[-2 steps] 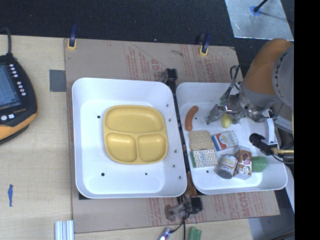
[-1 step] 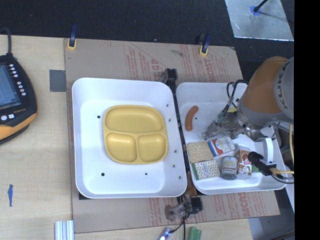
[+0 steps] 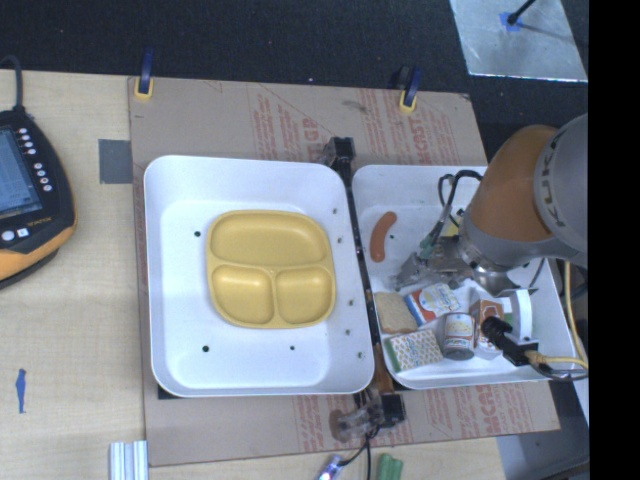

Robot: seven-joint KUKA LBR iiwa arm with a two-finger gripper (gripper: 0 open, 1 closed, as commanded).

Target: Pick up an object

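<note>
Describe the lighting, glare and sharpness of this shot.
Camera view: even overhead light; the left bin is nearly blown out white around the yellow tray; soft shadows in the right bin; small items near the gripper look soft and hard to identify.

A pale wooden counter (image 3: 80,338) carries a brown cardboard sheet (image 3: 300,118), held at its far edge by two blue clamps (image 3: 145,73). Two shallow white plastic bins (image 3: 170,268) sit side by side on the sheet. A black-and-orange handheld control pendant (image 3: 25,203) rests on the counter's left.

Claw (image 3: 418,268) low in right bin (image 3: 400,183)
</note>
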